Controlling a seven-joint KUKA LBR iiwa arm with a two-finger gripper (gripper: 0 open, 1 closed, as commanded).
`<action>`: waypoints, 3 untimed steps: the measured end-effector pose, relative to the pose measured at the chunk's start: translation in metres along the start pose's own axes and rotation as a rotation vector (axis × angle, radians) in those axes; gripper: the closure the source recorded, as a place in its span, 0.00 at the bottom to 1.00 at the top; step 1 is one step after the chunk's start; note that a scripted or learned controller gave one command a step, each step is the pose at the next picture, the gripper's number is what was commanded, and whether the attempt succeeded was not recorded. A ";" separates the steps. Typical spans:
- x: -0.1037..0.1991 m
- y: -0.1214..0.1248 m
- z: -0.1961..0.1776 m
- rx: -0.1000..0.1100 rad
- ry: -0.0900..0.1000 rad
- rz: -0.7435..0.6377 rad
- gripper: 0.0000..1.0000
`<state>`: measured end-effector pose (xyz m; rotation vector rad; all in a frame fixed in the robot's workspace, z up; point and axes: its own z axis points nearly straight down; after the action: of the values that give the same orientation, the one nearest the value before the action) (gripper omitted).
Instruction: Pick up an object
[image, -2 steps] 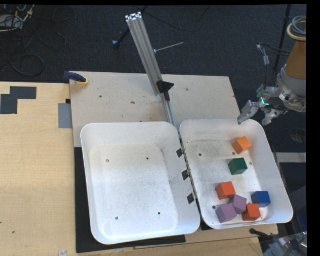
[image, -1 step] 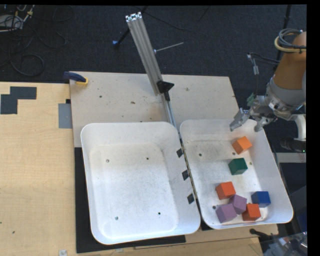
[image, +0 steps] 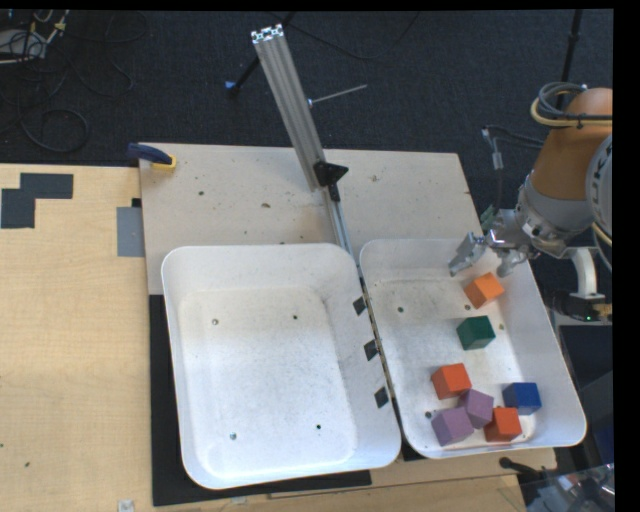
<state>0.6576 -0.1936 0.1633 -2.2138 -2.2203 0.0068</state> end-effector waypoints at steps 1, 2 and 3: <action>-0.001 0.003 0.041 -0.020 -0.006 0.001 0.00; -0.002 0.003 0.031 -0.022 -0.008 0.001 1.00; -0.006 0.000 -0.014 -0.010 -0.002 0.004 1.00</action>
<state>0.6573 -0.1999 0.1769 -2.2242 -2.2219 -0.0015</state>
